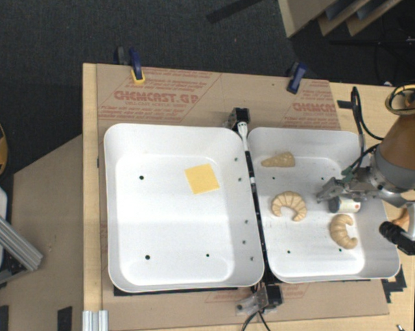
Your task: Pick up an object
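Pincer state first: the gripper (340, 196) sits low over the right bin (306, 265), but its fingertips are too small and dark here to judge, so I cannot tell how it is set; nothing is visibly caught in it. Going left to right, the left bin (121, 247) carries 1 flat yellow square, likely a toy cheese slice (202, 178), lying near its middle and well apart from the arm. Past the divide, the right bin holds 3 tan pastry-like pieces: a small one (278, 160) near the upper wall, a curled croissant (290, 204) toward the middle, and a second croissant (343, 231) lower right. The gripper hangs between the 2 croissants, just beside the lower right one and slightly above it in the view. By my reading, the task is at the approach stage: all 4 pieces rest on the bin floors, none is lifted, so the closing and the lift remain to be done.
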Robot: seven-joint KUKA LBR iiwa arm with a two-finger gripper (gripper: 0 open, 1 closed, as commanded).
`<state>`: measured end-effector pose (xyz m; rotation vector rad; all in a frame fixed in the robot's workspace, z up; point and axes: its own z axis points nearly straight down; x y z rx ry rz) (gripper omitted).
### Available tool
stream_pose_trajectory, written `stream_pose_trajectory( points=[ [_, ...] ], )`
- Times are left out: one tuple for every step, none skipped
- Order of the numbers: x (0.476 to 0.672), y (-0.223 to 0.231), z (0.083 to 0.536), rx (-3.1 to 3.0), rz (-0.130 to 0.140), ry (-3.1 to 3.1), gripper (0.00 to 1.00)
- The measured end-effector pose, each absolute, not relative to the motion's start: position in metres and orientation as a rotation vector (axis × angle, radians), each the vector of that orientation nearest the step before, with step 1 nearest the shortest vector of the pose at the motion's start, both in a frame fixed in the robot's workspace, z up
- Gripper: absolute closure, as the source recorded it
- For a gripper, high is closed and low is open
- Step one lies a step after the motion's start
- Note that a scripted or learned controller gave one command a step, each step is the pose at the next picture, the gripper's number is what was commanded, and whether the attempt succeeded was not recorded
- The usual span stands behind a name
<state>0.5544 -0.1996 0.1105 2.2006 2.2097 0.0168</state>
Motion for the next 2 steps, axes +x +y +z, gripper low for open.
stream_pose_trajectory(
  points=[
    [0.488, -0.197, 0.086, 2.223, -0.001, 2.215, 0.00],
    [0.517, -0.138, 0.085, 2.213, 0.004, 2.228, 0.00]
  ],
)
